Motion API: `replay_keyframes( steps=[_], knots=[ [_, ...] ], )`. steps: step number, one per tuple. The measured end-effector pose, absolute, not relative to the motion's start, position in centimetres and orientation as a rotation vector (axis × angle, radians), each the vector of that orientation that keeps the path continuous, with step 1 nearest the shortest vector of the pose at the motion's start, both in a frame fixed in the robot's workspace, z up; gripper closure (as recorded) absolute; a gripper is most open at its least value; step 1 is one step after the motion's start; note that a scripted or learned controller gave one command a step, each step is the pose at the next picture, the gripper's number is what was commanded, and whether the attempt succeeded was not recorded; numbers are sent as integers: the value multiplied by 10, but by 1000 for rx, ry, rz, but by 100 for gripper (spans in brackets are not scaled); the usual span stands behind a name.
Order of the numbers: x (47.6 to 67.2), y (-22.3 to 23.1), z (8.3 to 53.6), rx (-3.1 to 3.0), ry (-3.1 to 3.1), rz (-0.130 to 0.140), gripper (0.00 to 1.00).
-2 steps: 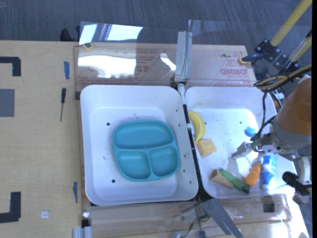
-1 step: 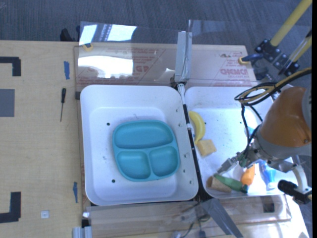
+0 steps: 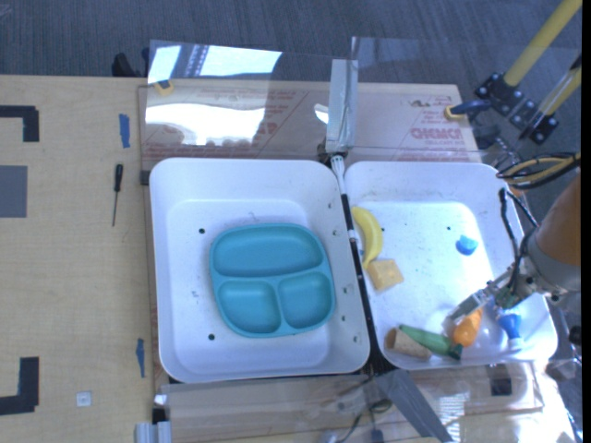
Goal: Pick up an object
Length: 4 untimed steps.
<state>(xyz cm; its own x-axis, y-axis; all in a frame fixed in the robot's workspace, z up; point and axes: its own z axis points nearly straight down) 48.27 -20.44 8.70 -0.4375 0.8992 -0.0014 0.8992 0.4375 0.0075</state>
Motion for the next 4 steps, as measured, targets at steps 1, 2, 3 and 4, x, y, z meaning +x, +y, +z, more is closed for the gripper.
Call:
replay_keyframes(
  steps=[1,2,3,4],
  knots=[
    [484,-205,97,1665,2652,10,100],
    [497,-165,88,2080,2342,-1,100],
    [520,-137,88,1959,2441,0,100],
    [509,-207,187,1778,2582,0,100]
  ],
)
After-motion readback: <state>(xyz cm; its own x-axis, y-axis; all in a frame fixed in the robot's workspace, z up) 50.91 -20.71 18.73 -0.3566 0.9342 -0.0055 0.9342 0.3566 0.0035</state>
